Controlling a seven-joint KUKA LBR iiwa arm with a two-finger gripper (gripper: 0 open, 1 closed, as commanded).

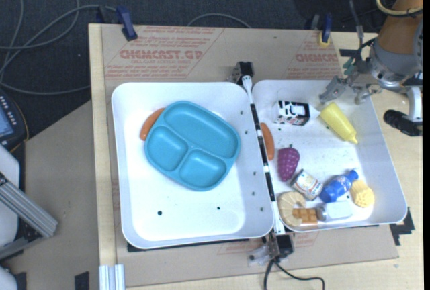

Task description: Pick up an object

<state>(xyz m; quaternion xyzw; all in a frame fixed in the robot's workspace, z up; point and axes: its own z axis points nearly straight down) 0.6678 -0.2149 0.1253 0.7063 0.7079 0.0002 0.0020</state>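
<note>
My gripper (347, 94) hangs over the far edge of the right bin (384, 161), its fingers spread open with nothing between them. Just in front of it lies a yellow squeeze bottle (338, 122), tilted across the bin floor. A black-and-white toy (293, 112) sits to the left of the bottle. Nearer the front lie a purple grape bunch (288, 162), a small can (306, 183), a blue bottle (338, 186), a yellow corn piece (363, 196) and a tan cookie (295, 211). An orange sausage (267, 139) rests against the bin's left wall.
The left bin (134, 208) holds a blue divided plate (193, 145) with an orange piece (149, 124) poking out from under its far left edge. Blue clamps (125, 21) grip the board's far edge. The arm (398, 33) rises at the upper right.
</note>
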